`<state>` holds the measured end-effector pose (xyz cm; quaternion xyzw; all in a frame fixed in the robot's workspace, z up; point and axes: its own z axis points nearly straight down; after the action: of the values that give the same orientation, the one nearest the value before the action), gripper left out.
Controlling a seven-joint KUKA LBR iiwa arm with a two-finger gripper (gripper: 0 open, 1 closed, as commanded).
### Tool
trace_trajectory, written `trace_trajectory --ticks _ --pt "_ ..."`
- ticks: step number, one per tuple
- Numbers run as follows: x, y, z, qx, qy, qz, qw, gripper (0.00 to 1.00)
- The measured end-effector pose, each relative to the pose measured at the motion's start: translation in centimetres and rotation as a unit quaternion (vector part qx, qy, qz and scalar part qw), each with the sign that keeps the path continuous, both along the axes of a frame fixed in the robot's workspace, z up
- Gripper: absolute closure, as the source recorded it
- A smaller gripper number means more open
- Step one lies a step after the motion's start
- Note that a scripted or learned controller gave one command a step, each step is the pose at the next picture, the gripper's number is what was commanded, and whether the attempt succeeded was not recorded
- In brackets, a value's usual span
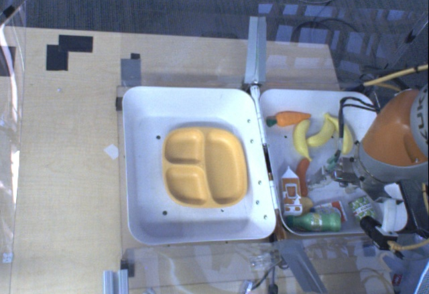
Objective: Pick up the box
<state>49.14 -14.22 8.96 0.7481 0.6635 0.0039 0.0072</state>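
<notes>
Gripper [333, 169] low in right bin [278, 106], jaw state can't tell, box [291, 192] crowded nr left wall.

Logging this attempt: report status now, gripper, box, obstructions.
Gripper low in right white bin, finger state unclear. Small orange-and-white carton box upright by bin's left wall, not held. Green bottle, red-orange sausage piece crowd it.

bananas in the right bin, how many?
2. One banana lies left, just below the carrot; the other banana lies beside it on the right, both in the upper part of the right bin. The arm covers the bin's right side, so more could be hidden.
</notes>
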Motion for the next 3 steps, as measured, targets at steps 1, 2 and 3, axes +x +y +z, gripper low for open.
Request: trace_trajectory --ticks 1,2,3 --pt "0.05 -1.37 -0.02 0.0023 0.001 0.033 0.9995 0.00" --pt "0.10 -1.61 0.01 0.0009 0.000 0.066 0.9978 0.00" --pt "0.11 -1.57 0.03 -0.0009 0.000 0.097 0.9953 0.00"
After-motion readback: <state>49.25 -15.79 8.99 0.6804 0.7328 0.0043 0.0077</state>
